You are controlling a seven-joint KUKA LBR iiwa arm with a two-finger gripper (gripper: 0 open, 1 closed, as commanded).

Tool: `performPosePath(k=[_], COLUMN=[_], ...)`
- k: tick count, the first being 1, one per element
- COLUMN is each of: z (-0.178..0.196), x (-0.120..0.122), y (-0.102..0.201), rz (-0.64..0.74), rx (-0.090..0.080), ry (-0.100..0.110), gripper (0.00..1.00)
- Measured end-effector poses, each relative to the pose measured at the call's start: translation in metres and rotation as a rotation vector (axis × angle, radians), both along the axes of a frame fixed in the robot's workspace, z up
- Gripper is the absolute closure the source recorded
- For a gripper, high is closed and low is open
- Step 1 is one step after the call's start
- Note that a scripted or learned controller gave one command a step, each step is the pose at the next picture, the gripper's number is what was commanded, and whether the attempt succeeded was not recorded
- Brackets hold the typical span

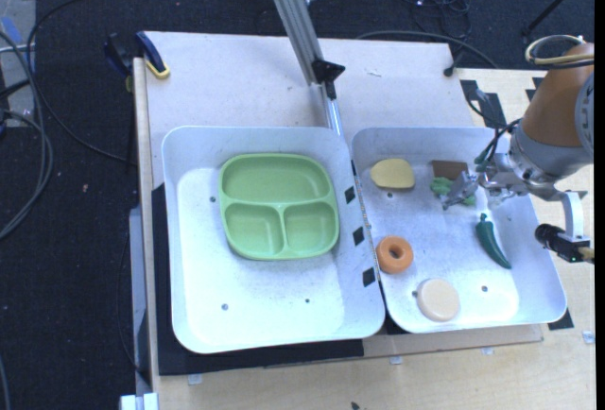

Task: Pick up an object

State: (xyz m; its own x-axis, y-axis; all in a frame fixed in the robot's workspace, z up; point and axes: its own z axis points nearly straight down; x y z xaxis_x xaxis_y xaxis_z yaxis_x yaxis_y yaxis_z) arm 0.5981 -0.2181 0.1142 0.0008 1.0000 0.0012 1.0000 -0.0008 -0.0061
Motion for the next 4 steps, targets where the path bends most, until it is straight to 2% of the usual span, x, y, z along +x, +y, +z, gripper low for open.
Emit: performPosePath(k=[1, 2, 4], z=[-0.023, -0.01, 0.089], x=[0.0, 0.001, 0.01], y=[0.0, 0.0, 0.014], rz=[0.001, 0.002, 0.004], rx=[-0.002, -0.005, -0.004], ry=[-0.006, -0.01, -0.013], gripper=[0.0, 1.0, 1.0])
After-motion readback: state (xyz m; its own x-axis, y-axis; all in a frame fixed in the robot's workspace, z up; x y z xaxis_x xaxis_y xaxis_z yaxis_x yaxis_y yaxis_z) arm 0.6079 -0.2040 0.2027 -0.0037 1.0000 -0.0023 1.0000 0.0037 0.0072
